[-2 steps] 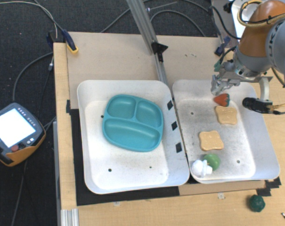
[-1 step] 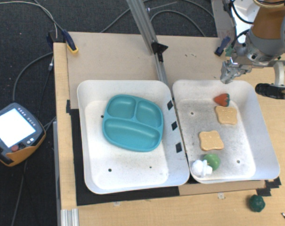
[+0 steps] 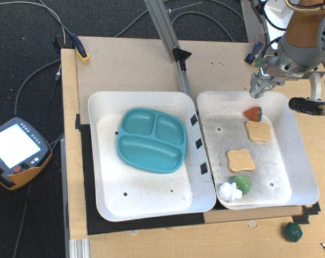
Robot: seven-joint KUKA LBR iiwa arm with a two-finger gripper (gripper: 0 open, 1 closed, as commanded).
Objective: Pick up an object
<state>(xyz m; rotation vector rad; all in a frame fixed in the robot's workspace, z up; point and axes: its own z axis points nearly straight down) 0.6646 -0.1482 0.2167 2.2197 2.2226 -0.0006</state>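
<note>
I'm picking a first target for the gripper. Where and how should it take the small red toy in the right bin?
Probably from straight above, closing across the red toy's rounded body. It lies apart from the toast piece and the bin wall, and the gripper hangs just above it.
</note>
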